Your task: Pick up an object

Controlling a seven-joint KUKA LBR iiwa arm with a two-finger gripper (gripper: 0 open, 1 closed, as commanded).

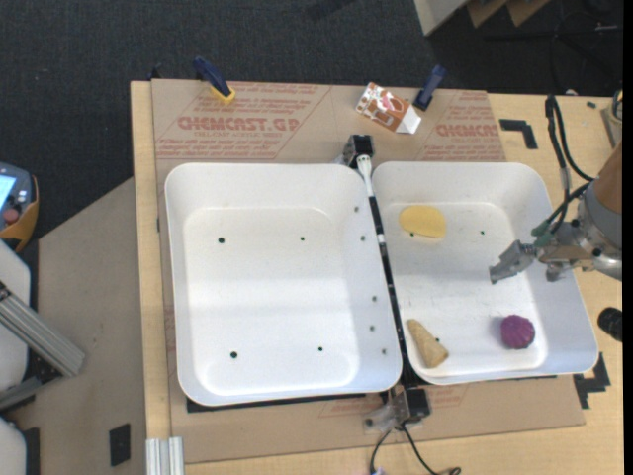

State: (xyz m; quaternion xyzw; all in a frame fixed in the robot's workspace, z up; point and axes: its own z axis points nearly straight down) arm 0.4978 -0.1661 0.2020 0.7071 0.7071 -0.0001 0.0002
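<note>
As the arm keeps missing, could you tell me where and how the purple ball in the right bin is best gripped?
Grip the purple ball across its middle, coming straight down from above. It looks round, so any finger direction should serve, and it lies apart from the tan wedge and the yellow piece. The right bin wall runs close on its near side, so a side approach seems cramped.

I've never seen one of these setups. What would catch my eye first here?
Probably the two white bins side by side on the bench. The right one holds three small things: a yellow piece at its far end, a purple ball and a tan wedge at its near end. The gripper reaches in from the right, above the purple ball.
</note>
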